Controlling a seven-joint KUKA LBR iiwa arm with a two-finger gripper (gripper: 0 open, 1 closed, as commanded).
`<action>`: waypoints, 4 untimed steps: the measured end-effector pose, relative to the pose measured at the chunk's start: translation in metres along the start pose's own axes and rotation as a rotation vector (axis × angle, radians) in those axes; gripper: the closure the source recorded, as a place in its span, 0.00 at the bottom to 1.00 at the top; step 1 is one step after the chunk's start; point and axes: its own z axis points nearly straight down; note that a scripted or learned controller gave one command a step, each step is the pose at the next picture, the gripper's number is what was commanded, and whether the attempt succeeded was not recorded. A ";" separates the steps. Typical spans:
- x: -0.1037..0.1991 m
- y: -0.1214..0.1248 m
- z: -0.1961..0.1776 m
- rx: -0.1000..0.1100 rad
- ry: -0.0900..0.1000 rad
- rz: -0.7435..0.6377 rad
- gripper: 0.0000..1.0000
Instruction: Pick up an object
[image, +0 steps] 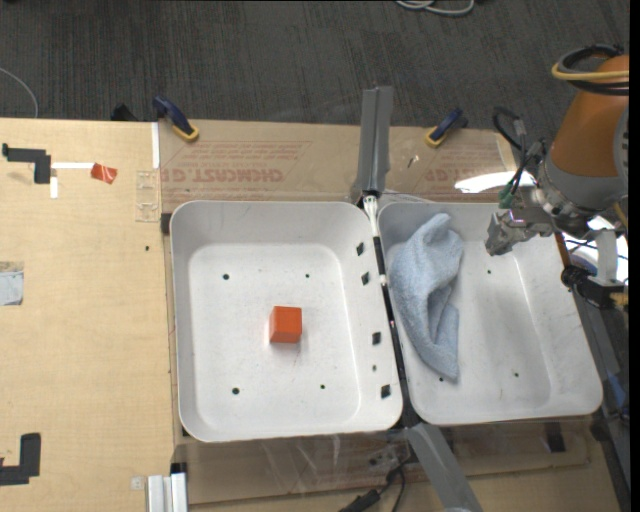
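Two shallow white bins were seen side by side on a bench, viewed from above at a slant. In the left bin (200, 330), a small orange-red cube (286, 325) lay alone near the middle of the floor, well apart from every wall. In the right bin (530, 370), a crumpled pale blue-grey cloth (430, 290) was draped along the left side, close to the wall shared with the other bin, stretching from near the far edge down past the middle. The rest of that bin's floor was bare white.

The arm was seen reaching in from the right, its orange band at the upper right corner. The gripper (500, 238) was positioned over the far right part of the right bin, near the cloth's upper edge but apart from it. Nothing could be made out between its fingers. The gripper appeared small and dark against the bin, so how far the jaws stood open could not be told.

Behind the bins, brown cardboard was held by two blue and yellow clamps (175, 117).
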 end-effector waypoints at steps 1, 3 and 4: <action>0.035 0.044 0.008 0.001 -0.001 -0.030 1.00; 0.024 0.044 0.058 0.000 0.000 -0.164 1.00; 0.075 0.046 -0.011 -0.002 -0.001 -0.013 1.00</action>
